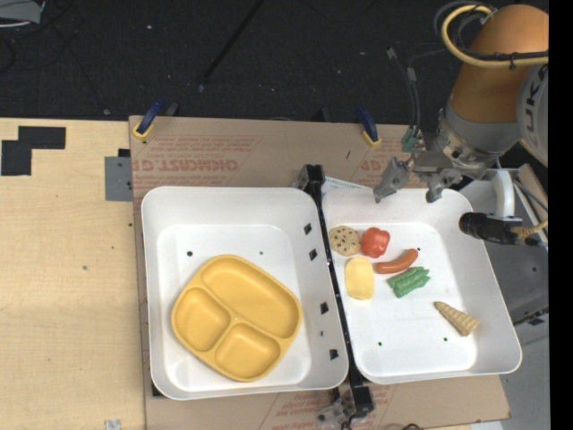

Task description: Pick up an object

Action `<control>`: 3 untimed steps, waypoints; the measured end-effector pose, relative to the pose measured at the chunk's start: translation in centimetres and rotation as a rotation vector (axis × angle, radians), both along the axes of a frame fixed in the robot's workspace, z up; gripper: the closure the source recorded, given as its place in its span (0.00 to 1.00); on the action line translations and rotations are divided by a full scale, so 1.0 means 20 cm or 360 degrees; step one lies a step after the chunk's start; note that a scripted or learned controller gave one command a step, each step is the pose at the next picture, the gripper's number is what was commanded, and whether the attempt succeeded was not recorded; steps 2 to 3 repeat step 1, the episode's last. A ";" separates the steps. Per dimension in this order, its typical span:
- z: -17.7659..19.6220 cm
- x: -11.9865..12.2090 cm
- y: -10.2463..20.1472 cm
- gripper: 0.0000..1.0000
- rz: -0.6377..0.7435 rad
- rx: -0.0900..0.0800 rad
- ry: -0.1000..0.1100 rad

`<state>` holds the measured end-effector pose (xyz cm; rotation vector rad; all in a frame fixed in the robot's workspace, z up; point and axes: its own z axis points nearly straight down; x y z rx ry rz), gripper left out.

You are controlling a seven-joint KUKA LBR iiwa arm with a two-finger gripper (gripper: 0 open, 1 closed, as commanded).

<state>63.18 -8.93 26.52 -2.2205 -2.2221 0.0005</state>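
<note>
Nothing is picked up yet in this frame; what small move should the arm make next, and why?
Probably lower and shift the gripper toward the food cluster in the right bin. It hangs open over that bin's far rim, holding nothing, while the red pepper and sausage lie just below it in view.

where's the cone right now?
The cone lies in the right bin, toward its near right corner, apart from the other toy foods; its nearest neighbour is the green pepper, up and to its left.
</note>
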 end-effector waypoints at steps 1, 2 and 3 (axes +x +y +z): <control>-0.34 -0.01 0.25 0.00 -0.0067 0.0001 0.0009; -0.34 -0.01 0.25 0.00 -0.0067 0.0001 0.0009; -0.34 -0.01 0.25 0.00 -0.0067 0.0001 0.0009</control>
